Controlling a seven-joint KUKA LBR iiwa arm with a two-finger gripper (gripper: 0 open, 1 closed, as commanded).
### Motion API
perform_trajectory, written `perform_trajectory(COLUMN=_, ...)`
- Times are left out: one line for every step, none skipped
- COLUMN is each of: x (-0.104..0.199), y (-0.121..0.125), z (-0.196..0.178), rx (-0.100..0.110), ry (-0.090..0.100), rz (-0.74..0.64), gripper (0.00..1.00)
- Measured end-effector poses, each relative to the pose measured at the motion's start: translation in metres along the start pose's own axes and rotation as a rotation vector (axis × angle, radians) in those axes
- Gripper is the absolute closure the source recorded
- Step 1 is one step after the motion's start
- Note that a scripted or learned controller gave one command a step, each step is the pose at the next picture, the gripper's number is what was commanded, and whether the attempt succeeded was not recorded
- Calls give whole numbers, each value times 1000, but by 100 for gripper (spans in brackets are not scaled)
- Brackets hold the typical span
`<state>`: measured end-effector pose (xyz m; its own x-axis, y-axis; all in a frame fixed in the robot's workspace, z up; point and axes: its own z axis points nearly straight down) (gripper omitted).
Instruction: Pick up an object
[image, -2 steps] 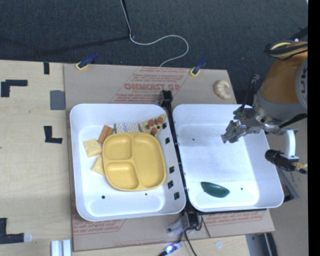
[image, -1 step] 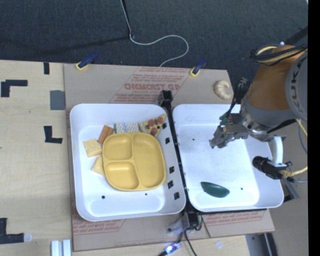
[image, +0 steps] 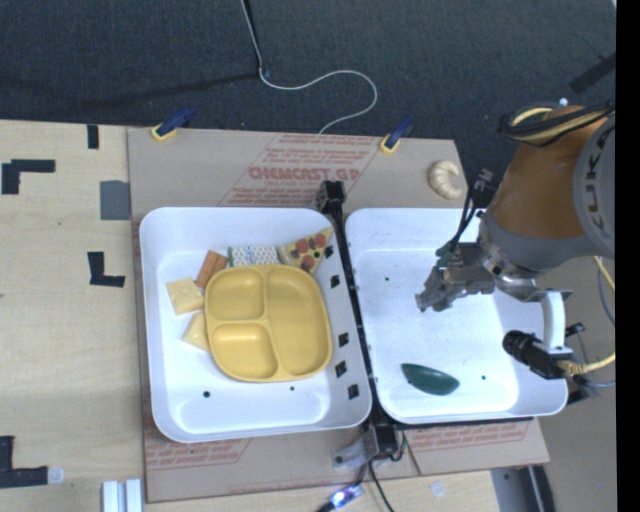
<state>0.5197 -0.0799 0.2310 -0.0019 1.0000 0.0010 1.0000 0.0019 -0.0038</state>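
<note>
A dark green flat object (image: 431, 379) lies near the front edge of the right bin (image: 395, 250). My gripper (image: 438, 296) hangs over the middle of that bin, up and slightly right of the green object and apart from it. Nothing shows between its tips. In the left bin (image: 165, 240) a yellow divided plate (image: 268, 322) rests on top of several small pieces: a tan square (image: 185, 296), an orange strip (image: 211, 267) and a patterned pizza-like piece (image: 310, 249).
A cardboard sheet (image: 290, 165) lies under both bins, held by clips at the back. A beige lump (image: 447, 179) sits on it behind the right bin. A black divider bracket (image: 345, 290) runs between the bins. A white cable (image: 320, 85) loops on the dark floor.
</note>
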Motion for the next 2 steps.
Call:
perform_trajectory(x=4, y=-10, z=4, rx=0, ry=-1, rz=2, gripper=100)
perform_trajectory(x=7, y=6, z=-1, rx=-3, ry=-1, rz=0, gripper=100)
